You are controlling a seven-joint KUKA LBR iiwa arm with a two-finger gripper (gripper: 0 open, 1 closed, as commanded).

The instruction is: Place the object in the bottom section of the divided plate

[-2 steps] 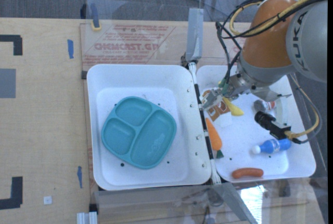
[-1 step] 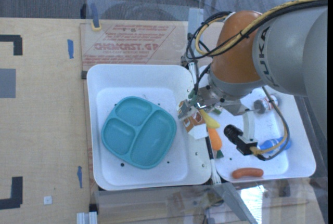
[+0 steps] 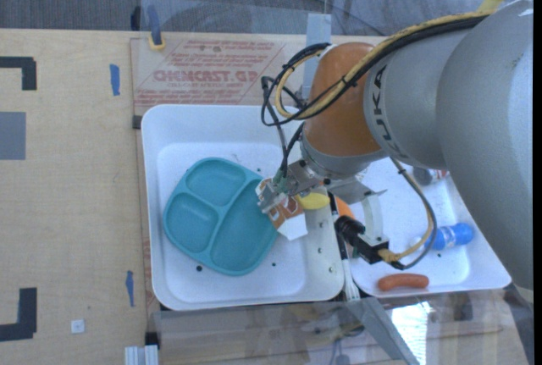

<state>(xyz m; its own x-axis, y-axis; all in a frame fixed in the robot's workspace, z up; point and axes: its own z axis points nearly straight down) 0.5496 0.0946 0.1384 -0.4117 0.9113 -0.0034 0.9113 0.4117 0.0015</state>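
Observation:
The teal divided plate [image 3: 218, 218] lies in the left bin [image 3: 169, 143], with three sections. My gripper [image 3: 277, 196] hangs low over the plate's right rim, under the orange wrist band. A small brown and white object [image 3: 290, 219] sits right below the gripper, at the plate's right edge; whether it is held is hidden by the wrist.
The right bin [image 3: 474, 270] holds a sausage-like piece [image 3: 402, 281] near the front, a blue bottle [image 3: 450, 235] at the right, and a yellow item [image 3: 313, 201] by the divider. The arm's big grey body covers much of that bin. A wooden board [image 3: 68, 185] lies left of the bins.

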